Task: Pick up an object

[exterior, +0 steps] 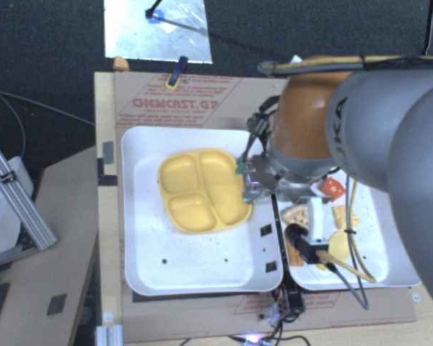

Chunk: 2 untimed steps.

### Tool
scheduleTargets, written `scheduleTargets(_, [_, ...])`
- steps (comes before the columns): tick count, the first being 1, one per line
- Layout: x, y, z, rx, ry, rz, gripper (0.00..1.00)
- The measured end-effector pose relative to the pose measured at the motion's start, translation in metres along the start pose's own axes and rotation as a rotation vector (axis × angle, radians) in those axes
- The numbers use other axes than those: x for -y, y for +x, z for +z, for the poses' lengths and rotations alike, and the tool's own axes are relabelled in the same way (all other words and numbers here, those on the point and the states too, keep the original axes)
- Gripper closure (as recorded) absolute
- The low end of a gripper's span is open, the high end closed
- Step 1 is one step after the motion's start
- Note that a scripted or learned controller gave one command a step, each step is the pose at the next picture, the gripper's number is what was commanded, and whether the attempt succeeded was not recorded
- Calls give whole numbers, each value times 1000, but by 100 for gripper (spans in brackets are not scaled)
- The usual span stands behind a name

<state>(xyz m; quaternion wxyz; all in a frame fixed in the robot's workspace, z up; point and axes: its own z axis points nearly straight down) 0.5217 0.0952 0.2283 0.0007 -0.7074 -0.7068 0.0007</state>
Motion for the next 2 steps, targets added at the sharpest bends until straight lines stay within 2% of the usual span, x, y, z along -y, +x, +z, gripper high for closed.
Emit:
scheduleTargets(1, [12, -37, -61, 0, -10, 1, 100])
scheduleTargets(2, [12, -34, -58, 0, -4, -4, 0])
